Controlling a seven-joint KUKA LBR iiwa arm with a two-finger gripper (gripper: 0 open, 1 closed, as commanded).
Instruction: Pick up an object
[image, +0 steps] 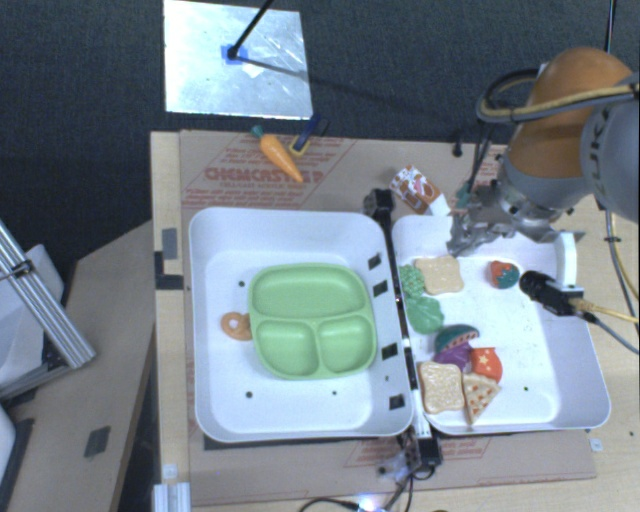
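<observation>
My gripper (462, 238) hangs low over the back of the right bin (560, 400), just above and behind a tan toast slice (438, 274). Nothing can be seen held in it. To its right lies a red and green strawberry-like piece (503, 273). Green leafy pieces (421, 305) lie along the bin's left wall. Nearer the front are a purple and green piece (455, 345), a red piece (486, 362), a bread slice (440, 387) and an orange wedge (479, 396).
The left bin (220, 250) holds a green divided plate (310, 320) and a small orange ring (236, 326). A carrot (280, 157) lies on the cardboard behind the bins, and a small packet (413, 188) sits by the right bin's back rim. A black cabled part (543, 289) hangs over the right bin.
</observation>
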